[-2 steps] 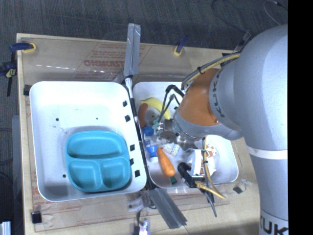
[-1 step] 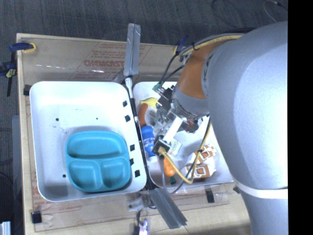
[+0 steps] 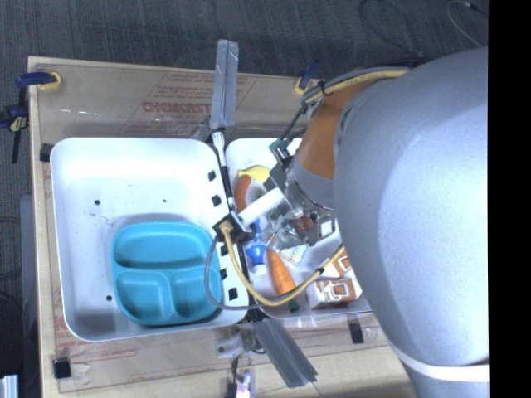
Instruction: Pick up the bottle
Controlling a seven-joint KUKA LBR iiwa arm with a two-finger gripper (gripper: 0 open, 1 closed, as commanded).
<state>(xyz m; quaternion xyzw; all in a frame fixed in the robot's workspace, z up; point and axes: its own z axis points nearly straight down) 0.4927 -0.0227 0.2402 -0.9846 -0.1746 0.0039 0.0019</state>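
My gripper [image 3: 286, 222] reaches down into the right bin [image 3: 249, 152], in among a tight clutter of items. Just to its left lies a small white and blue item [image 3: 255, 254] that looks like the bottle; it lies beside the gripper, and I cannot tell whether they touch. An orange carrot-shaped piece [image 3: 280, 274] rests right below the gripper. The big grey arm with its orange band [image 3: 319, 143] covers most of the right bin.
The left bin [image 3: 99, 181] holds a blue divided tray [image 3: 164, 272] at its front right. In the right bin a yellow item [image 3: 255, 173] and an orange item [image 3: 241, 191] lie at the back, and a brown carton [image 3: 336, 289] sits at the front.
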